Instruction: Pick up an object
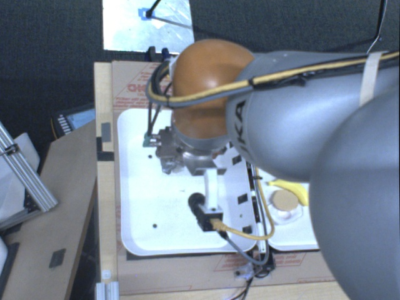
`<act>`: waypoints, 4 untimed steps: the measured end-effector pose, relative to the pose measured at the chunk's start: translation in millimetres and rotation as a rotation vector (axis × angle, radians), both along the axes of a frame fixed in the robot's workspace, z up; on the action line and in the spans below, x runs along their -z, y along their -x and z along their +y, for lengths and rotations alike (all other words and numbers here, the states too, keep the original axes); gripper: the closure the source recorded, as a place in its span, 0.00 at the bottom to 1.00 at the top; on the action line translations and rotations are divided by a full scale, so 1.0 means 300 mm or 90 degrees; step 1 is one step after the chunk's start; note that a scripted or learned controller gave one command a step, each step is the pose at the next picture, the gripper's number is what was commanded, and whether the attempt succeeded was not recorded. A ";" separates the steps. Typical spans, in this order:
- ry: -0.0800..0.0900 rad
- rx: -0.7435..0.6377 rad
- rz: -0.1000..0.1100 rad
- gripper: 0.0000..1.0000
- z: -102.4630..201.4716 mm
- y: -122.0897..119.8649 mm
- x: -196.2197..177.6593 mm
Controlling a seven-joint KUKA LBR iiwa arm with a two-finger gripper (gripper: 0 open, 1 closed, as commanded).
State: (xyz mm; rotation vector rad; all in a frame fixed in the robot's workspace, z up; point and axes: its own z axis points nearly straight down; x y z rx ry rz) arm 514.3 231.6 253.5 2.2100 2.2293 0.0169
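The tool (167, 154) is held low over the left bin (137, 192), presumably for a grasp; its state cannot be told. A yellow object (295, 189) and a tan disc (284, 200), both candidates for picking, are seen in the right bin (294, 241).

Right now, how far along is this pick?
Done: the arm is positioned over the left bin. In hand: nothing visibly; the gripper sits low there, its underside hidden. Left: grasping and lifting something. A yellow object and a round tan disc lie in the right bin.
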 end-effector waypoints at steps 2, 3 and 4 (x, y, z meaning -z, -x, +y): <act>0.000 0.003 -0.008 1.00 0.002 -0.236 -0.122; -0.001 0.003 -0.008 1.00 0.009 -0.365 -0.654; 0.004 0.002 0.010 1.00 0.010 -0.133 -0.459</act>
